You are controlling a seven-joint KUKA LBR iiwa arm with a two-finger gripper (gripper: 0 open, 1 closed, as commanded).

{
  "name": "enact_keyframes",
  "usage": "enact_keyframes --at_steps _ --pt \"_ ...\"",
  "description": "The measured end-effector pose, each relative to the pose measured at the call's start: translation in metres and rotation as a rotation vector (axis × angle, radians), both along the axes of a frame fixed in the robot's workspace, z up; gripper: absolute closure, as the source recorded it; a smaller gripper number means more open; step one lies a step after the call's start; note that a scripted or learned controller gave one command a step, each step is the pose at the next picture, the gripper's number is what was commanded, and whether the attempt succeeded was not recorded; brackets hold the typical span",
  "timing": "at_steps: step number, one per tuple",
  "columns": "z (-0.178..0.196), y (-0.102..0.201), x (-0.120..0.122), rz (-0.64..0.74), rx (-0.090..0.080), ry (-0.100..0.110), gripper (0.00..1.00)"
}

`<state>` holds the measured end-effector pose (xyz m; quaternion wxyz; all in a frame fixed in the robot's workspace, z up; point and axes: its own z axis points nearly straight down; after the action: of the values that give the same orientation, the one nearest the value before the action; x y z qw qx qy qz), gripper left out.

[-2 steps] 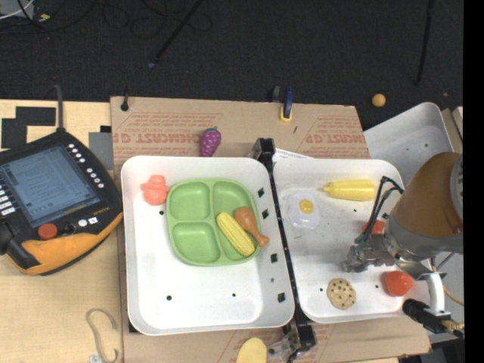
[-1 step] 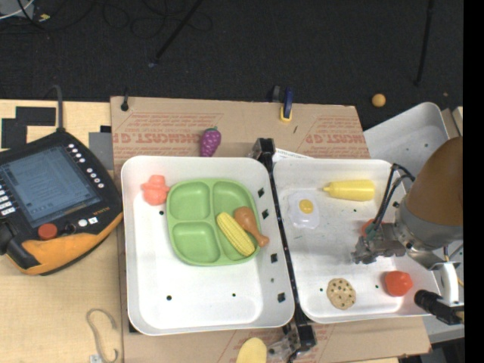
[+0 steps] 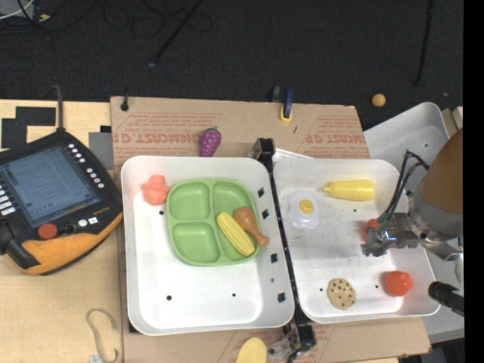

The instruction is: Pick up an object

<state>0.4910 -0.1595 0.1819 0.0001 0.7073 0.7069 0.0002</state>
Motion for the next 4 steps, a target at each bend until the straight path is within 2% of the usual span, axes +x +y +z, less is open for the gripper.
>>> enact_keyframes --at_steps 1,3,4 --pt "0.048 -0.001 0.001 0.000 -0.001 -0.002 1.00" --pt "0.045 0.079 0.092 0.004 0.002 0.001 1.00" --pt "0.051 0.089 0.141 0.002 0.000 -0.001 1.00"
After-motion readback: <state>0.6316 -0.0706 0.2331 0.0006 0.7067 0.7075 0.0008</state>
